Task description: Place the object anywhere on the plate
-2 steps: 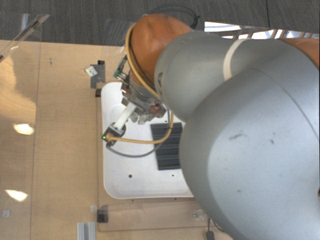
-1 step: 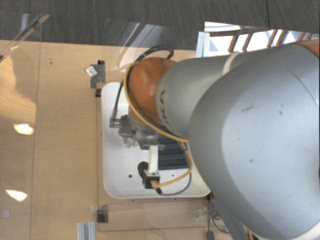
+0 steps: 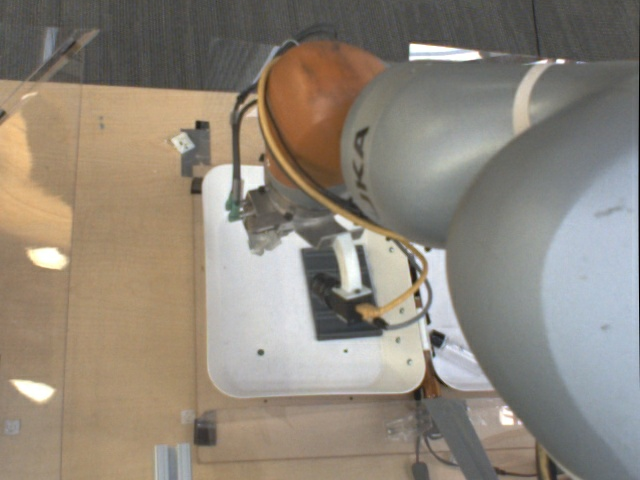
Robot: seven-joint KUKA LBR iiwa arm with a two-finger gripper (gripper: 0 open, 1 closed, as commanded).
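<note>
Position of gripper (image 3: 258, 230): low over the white floor of the left bin (image 3: 240, 368), in its far-left part, close to the far wall.
State of gripper: open or closed, cannot tell; wrist hardware in the way.
Reach of arm (image 3: 450, 148): coming in from the right, its bulk covering the right side of the left bin and most of the right bin (image 3: 462, 368).
Task's thing: dark ribbed slab (image 3: 345, 326), flat on the floor of the left bin, right of centre, its far end tucked under the wrist; taken as the task's thing by judgement, being the one loose item seen there. Object or plate, hard to say.
Direction from gripper to slab: rightward and toward the near wall of the bin; near, yet apart, no contact.
Long axis of slab: running far to near across the bin, far end leaning a little left; short edges roughly parallel to the near wall.
Heading of slab: no clear front or back, both ends alike.
Coming move, as a judgement: a shift right and nearward, with the closing line set across the short width.
</note>
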